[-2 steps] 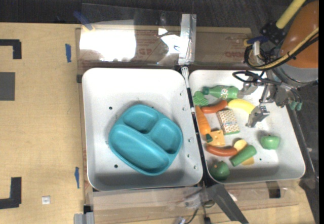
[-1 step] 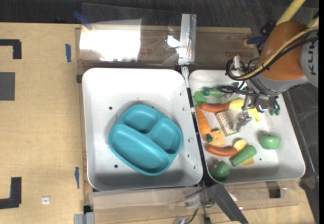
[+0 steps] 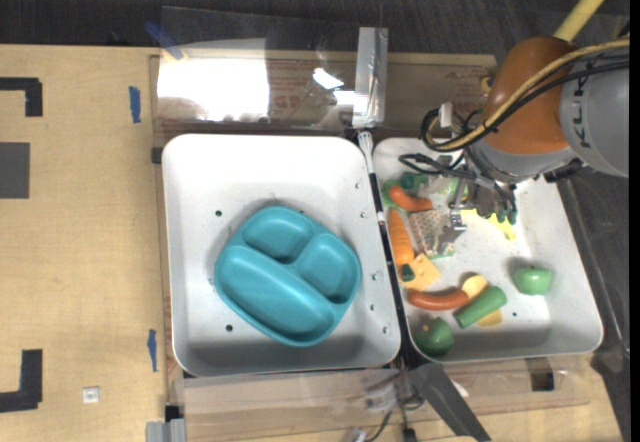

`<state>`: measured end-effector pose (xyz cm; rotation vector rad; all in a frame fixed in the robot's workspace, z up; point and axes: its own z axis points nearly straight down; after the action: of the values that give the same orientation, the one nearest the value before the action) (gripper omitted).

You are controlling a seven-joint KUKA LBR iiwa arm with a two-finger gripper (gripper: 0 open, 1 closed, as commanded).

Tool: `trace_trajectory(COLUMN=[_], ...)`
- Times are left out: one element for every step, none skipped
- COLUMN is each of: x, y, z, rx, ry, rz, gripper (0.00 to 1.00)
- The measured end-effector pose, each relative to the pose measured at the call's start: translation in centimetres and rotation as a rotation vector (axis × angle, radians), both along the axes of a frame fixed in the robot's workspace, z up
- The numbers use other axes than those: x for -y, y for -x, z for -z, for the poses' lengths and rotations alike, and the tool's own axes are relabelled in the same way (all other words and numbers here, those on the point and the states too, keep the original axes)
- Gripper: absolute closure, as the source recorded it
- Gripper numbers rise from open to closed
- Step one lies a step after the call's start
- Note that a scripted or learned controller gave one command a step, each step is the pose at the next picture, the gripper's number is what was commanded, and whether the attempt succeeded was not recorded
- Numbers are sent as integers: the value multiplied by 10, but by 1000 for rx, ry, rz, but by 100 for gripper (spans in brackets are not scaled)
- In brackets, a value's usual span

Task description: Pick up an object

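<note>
Gripper (image 3: 455, 222) is hanging low in the right bin (image 3: 570, 325) over the orange carrot (image 3: 401, 235) — finger state indeterminate — suggesting the reach step is proceeding, and the next move is requiring a confirmed closure on it.

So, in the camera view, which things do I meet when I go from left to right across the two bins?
Left bin → teal divided plate → right bin → orange carrot → gripper → green round vegetable.
</note>
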<state>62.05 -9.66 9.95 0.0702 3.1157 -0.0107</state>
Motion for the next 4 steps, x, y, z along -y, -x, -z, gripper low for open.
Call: trace_trajectory(x=[61, 1, -1, 2], y=[-14, 23, 38, 100], z=[-28, -23, -2, -1], rx=[-14, -20, 16, 23], ry=[0, -6, 11, 7], rz=[-261, -223, -350, -275], gripper=[0, 0, 0, 0])
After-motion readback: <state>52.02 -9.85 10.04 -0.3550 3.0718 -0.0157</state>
